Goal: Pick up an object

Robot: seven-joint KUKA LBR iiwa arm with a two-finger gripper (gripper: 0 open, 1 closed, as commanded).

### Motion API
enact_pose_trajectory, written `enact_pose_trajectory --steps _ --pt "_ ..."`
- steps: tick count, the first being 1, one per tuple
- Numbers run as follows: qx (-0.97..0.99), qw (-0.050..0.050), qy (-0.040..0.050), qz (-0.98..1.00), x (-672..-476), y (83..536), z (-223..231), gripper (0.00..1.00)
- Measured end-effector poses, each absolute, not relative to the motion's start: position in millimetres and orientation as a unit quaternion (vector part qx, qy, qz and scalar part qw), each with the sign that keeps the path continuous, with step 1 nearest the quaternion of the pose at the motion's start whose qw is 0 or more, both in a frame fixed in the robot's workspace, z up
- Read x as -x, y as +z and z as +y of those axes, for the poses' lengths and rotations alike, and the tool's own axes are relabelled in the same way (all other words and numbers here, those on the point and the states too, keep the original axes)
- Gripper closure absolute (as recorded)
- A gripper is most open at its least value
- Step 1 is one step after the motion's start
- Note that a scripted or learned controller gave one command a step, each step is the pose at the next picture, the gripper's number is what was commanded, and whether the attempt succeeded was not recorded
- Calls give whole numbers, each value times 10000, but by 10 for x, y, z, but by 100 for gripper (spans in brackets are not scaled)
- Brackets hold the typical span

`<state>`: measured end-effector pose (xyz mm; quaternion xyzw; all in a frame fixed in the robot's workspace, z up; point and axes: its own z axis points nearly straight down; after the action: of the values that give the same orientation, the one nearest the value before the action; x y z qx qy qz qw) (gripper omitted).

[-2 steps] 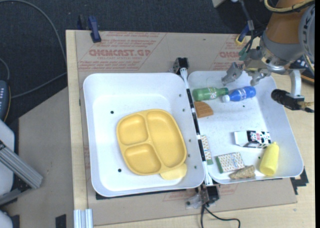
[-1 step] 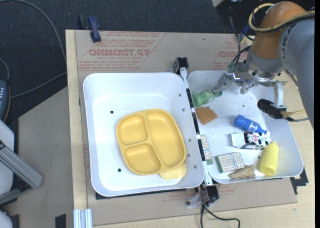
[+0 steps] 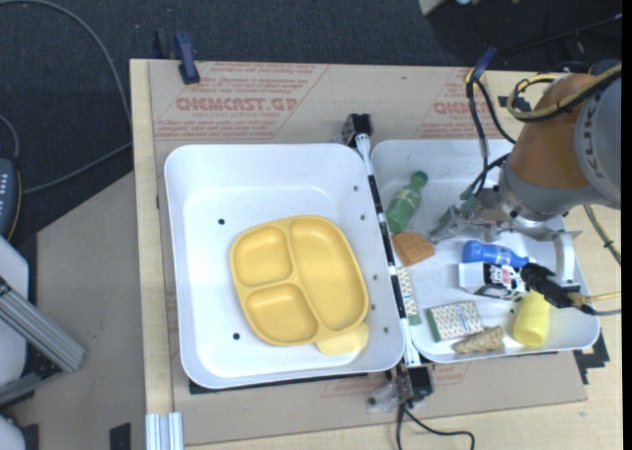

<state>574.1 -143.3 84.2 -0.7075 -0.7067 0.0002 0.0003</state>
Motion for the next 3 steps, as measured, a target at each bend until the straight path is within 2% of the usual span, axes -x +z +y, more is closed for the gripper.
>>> enact_pose_trajectory --steps 1,2,3 --pt "7075 10 3 -7067 -5500 844 -1298 0" --pt "7084 -27 3 -7058 -5235 854 -1231 0" --pt "7076 -13 1 -7066 -5174 1653 -2067 0"
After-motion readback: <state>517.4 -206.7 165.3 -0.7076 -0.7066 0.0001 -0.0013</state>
